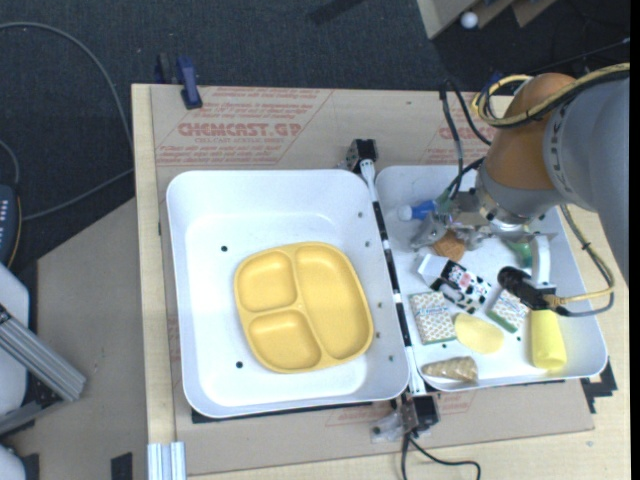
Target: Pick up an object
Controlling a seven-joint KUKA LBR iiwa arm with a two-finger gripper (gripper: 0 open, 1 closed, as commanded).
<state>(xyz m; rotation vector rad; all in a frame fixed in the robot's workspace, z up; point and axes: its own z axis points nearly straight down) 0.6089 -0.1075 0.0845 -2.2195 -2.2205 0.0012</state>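
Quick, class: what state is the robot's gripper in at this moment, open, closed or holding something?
Gripper: low over the right bin, among the small items; its state cannot be told from this view.

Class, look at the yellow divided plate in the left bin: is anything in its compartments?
Empty. All three compartments of the plate show bare yellow; it lies flat in the left bin.

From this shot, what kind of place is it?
Likely a robot test bench in a lab: two white bins clipped onto a protective board, a yellow divided tray in one, small items beside the arm, loose cables around.
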